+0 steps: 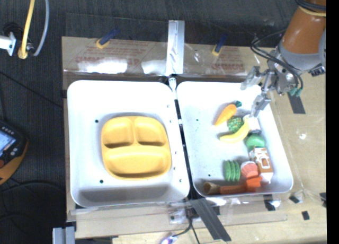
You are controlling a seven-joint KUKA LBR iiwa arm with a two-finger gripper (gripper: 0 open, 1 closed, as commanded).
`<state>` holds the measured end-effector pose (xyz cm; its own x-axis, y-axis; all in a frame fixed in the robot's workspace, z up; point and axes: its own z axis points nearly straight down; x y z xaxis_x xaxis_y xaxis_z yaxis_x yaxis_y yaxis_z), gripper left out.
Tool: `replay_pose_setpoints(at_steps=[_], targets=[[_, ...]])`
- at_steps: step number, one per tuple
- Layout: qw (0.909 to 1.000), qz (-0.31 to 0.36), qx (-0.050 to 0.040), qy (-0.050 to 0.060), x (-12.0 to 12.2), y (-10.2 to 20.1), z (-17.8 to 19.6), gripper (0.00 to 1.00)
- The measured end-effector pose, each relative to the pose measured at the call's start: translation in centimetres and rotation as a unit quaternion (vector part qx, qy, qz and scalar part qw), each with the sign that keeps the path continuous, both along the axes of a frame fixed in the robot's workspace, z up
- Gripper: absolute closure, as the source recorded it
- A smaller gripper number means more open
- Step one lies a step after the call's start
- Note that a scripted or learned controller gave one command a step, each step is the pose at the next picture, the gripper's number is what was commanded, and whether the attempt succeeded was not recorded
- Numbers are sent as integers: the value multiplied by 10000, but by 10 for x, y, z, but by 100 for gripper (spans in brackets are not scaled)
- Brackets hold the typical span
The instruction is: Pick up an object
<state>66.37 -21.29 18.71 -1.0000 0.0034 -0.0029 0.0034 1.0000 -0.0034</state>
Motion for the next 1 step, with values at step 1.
replay_pose_setpoints(at_steps=[1], targets=[[9993, 384, -10, -37, -4, 29, -98, 0]])
